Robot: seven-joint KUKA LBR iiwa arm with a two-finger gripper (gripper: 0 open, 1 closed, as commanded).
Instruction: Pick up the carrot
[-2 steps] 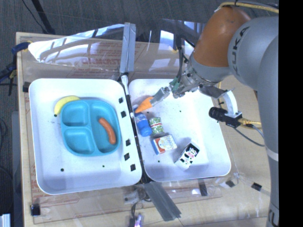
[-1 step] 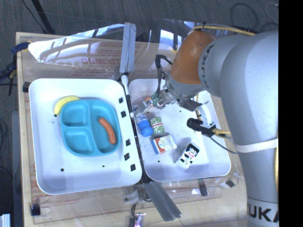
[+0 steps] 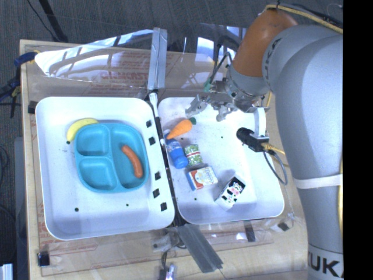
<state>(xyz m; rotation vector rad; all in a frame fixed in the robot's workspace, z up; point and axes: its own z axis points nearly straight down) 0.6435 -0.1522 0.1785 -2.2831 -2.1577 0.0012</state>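
The orange carrot [image 3: 181,128] with a green tip lies in the right bin [image 3: 263,198], near its upper left corner and close to the divider. My gripper [image 3: 207,110] hangs just up and right of the carrot, over the bin's back part. Its fingers [image 3: 194,105] are spread open with nothing between them. The nearer fingertip is a short gap from the carrot's green end, not touching it.
Just below the carrot lie a blue bottle [image 3: 176,154] and a green can [image 3: 193,154], then a red-and-white carton [image 3: 201,177] and a black-and-white carton [image 3: 231,192]. The left bin [image 3: 51,212] holds a blue divided plate [image 3: 96,171], a sausage [image 3: 133,160] and a banana [image 3: 80,126].
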